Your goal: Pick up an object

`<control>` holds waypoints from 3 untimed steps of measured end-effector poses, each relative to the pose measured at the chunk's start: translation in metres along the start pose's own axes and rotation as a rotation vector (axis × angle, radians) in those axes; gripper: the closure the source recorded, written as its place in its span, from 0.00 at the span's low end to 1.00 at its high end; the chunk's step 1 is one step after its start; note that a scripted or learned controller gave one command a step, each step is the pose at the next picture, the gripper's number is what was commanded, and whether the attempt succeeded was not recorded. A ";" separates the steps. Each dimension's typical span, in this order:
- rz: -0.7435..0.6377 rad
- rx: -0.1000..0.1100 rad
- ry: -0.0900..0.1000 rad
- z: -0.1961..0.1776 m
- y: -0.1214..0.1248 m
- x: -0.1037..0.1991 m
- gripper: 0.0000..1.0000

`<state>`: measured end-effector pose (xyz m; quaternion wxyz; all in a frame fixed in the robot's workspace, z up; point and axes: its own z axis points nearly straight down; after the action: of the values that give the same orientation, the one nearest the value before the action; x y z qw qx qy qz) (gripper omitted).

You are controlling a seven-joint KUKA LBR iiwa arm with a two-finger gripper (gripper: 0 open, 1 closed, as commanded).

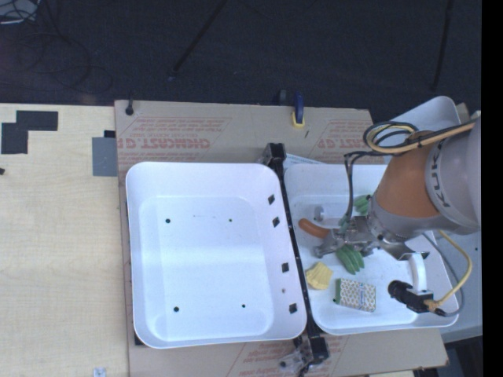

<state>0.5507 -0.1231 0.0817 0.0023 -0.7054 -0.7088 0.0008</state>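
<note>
Gripper sits low in the right white plastic bin, w/ its fingers right on top of the green ridged plastic object. Can't tell if they're spread or pinching, too blurry. Orange sausage-shaped thing just left, yellow foam chunk and checkered card nearby. Cardboard print under the bins is unreadable.

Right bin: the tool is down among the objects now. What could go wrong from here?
1. The tool sits in a tight cluster: the green object and the orange object lie close together, so it may catch both or nudge one aside.
2. The yellow piece and the patterned pad lie just below; a sweep could shove them toward the right bin wall.
</note>
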 end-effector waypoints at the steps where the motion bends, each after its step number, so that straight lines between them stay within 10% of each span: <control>1: 0.007 0.001 0.000 -0.015 0.000 -0.005 1.00; 3: -0.002 -0.009 0.000 -0.189 0.016 0.155 1.00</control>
<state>0.5669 0.0318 0.2708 -0.0008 -0.7046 -0.7096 -0.0022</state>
